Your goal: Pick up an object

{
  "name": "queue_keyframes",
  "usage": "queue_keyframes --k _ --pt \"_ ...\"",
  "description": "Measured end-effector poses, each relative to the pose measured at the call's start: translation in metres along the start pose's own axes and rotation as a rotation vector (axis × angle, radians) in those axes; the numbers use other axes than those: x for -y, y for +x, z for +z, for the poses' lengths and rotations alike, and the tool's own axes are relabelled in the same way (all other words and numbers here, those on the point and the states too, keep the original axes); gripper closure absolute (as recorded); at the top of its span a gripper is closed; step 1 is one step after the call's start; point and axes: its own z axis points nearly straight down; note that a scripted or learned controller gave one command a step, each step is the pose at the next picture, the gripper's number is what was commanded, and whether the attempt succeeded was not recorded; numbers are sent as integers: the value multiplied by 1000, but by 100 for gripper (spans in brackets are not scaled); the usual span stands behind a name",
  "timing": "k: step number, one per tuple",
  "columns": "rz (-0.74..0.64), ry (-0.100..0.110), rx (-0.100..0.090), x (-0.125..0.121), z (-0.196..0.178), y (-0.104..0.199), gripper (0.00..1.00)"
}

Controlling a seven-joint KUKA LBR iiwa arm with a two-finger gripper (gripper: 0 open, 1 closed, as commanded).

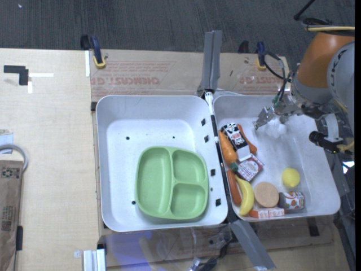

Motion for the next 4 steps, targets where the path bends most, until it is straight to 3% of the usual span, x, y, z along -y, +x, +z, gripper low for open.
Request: queue_keyframes --k 1,2,3,4 --pt "-49 1 -2 25 0 45 0" --pt "-50 1 -2 25 0 45 0" --pt "27 3 -2 47 -99 118 0" --pt "-23 3 -2 29 1 82 0"
